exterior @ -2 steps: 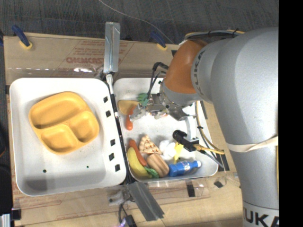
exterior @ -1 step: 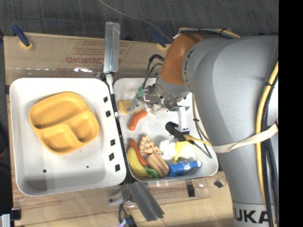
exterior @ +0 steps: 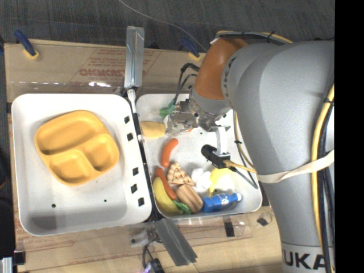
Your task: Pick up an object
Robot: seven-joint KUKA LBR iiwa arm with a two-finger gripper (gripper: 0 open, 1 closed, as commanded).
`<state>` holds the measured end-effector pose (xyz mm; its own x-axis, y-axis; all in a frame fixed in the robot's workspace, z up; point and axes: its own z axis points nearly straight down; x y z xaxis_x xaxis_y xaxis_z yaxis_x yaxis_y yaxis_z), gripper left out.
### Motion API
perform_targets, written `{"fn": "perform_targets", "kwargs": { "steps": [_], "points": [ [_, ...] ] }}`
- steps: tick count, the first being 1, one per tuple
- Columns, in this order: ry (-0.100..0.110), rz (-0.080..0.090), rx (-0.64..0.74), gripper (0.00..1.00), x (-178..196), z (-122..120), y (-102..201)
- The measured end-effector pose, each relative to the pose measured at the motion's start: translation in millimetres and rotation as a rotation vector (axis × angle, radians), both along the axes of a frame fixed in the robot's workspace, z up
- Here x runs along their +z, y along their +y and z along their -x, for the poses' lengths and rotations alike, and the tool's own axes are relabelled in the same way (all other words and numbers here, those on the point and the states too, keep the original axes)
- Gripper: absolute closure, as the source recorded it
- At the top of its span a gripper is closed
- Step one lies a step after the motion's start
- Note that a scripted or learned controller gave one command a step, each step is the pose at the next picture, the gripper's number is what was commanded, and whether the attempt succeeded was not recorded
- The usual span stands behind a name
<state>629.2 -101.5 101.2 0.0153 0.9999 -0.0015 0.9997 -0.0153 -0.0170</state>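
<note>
Even, bright overhead light w/ soft shadows; mild glare on white bins (exterior: 23,152); slightly grainy, low-res pic.

bins (exterior: 23,152): 2 | yellow tray (exterior: 77,145): 1 | blue bottle (exterior: 220,201): 1 | banana (exterior: 162,197): 1 | carrot (exterior: 169,151): 1

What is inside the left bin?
Inside the left bin lies one yellow tray with three compartments. The tray covers the floor under it, so what is beneath cannot be seen.
</note>
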Motion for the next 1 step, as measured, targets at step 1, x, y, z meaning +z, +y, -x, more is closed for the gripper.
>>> {"fn": "perform_targets", "kwargs": {
  "steps": [1],
  "points": [
    [0.000, 0.000, 0.001, 0.00, -0.1, 0.0, 0.4]
  ]
}}
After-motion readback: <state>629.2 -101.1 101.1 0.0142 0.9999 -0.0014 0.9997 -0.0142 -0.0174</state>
